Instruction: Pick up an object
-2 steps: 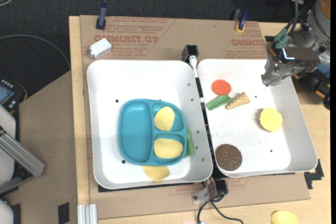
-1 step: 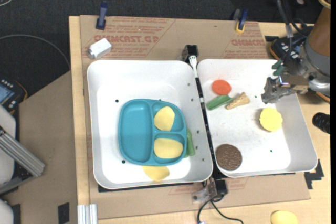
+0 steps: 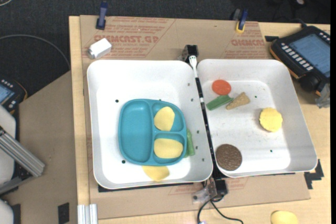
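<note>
While nothing is gripped yet, the yellow disc (image 3: 271, 119) lies loose in the right bin (image 3: 302, 128), right of the tan wedge (image 3: 238, 101); gripper state cannot be told. Next comes an approach from above.

Blue tray (image 3: 137, 131) in left bin (image 3: 105, 86) — holding perhaps yellow food (image 3: 164, 118).

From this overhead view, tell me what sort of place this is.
Probably a robot lab bench set up for pick-and-place trials. Two white bins, left and right, sit on a clamped board; toy food fills them, such as a blue tray and a tomato. A teach pendant lies nearby.
</note>
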`<control>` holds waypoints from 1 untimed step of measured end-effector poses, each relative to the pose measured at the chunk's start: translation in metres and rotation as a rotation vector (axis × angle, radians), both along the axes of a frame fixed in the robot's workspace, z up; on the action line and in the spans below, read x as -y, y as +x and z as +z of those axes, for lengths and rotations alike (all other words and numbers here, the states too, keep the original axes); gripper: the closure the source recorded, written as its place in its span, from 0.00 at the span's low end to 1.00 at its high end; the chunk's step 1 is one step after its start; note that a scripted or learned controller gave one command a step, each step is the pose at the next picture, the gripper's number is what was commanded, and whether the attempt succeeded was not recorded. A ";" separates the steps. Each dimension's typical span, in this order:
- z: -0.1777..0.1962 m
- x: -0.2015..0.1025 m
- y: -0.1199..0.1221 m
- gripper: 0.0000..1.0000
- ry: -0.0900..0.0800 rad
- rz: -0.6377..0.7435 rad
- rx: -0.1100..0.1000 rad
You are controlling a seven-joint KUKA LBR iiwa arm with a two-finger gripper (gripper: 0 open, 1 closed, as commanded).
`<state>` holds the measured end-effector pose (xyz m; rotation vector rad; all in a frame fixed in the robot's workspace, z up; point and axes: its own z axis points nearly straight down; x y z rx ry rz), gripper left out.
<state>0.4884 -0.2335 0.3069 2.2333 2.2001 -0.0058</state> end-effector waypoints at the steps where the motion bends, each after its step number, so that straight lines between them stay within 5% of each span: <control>1: 0.111 -0.073 0.031 1.00 0.004 0.024 0.013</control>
